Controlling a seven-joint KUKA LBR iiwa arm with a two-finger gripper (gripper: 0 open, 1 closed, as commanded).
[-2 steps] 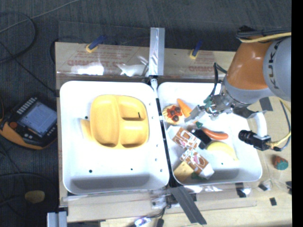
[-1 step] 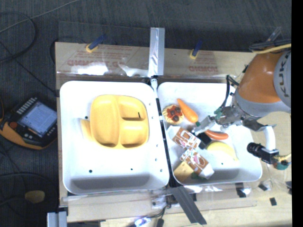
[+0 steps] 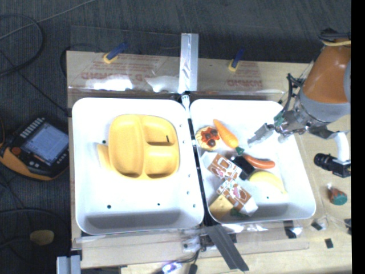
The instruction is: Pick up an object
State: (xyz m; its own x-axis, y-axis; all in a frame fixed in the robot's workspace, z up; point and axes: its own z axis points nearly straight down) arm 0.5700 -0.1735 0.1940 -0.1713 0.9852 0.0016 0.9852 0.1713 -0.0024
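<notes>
While the left bin point(image 3: 85, 170) carries a yellow divided tray point(image 3: 142, 144) at its middle, everything loose lies in the right bin point(image 3: 302, 193), right of frame centre. Going across it from the left, I see a round piece with red on top point(image 3: 207, 137) by the divider, an orange carrot point(image 3: 226, 133) slanting down to the right, two printed cartons point(image 3: 222, 167) point(image 3: 236, 196) lower down, then a red-orange sausage point(image 3: 259, 162) with a pale yellow piece point(image 3: 267, 181) under it. Further right, the gripper point(image 3: 261, 134) hangs over the bin's upper right part, pointing left and a little down; its fingers merge into one grey shape, so I cannot say whether they are parted or together, and nothing is seen held. I'd say the sausage is the nearest target: it lies just below the tip in the frame, long axis nearly left to right. The carrot sits to the tip's left, almost level with it.
</notes>
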